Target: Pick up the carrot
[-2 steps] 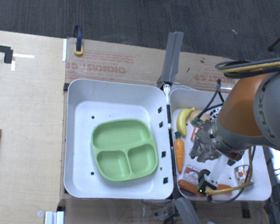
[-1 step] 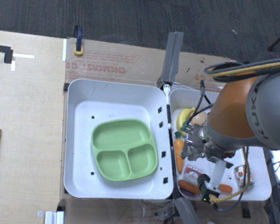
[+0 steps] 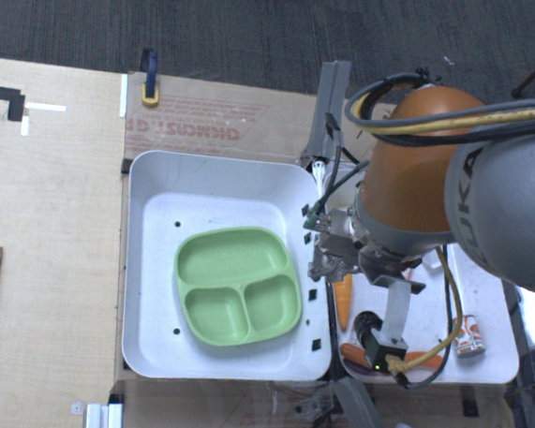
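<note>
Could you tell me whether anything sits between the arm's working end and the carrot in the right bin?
Nothing visible does. The carrot lies in the right bin near the wall shared with the left bin, directly beneath the arm's wrist. A small can lies off to the carrot's right, clear of the approach.

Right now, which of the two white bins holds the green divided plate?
The left shallow white bin holds the green three-compartment plate. The right white bin, under the grey arm, has an orange carrot instead.

The green tray point(image 3: 238, 286) looks like smooth matt plastic. The white bin point(image 3: 152, 244) is smooth plastic too. The bench point(image 3: 43, 196) is pale wood. The arm point(image 3: 494, 202) is shiny.
</note>
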`<state>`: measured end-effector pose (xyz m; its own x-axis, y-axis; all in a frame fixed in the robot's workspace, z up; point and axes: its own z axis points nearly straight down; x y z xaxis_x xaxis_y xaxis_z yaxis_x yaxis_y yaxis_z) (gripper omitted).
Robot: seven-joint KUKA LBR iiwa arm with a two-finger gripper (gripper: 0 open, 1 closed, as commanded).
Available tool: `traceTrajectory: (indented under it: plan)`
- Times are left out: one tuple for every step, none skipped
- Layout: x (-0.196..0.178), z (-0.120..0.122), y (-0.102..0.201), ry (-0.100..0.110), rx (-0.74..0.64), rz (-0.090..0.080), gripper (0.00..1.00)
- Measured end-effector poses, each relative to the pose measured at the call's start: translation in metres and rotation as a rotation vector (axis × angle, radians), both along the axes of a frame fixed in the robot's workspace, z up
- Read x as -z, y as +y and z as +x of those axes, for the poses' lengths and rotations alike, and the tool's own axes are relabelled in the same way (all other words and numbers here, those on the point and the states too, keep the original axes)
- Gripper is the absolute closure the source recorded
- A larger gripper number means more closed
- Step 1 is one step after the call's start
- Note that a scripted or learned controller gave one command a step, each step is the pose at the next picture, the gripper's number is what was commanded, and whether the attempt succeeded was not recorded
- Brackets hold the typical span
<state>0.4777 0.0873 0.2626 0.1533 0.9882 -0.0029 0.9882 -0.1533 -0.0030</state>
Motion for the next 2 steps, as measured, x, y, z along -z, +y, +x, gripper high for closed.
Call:
traceTrajectory:
  plan:
    - [0.039, 0.04, -0.009, 0.001, 0.096, -0.002, 1.0]
    - [0.03, 0.003, 0.021, 0.002, 0.219, -0.001, 1.0]
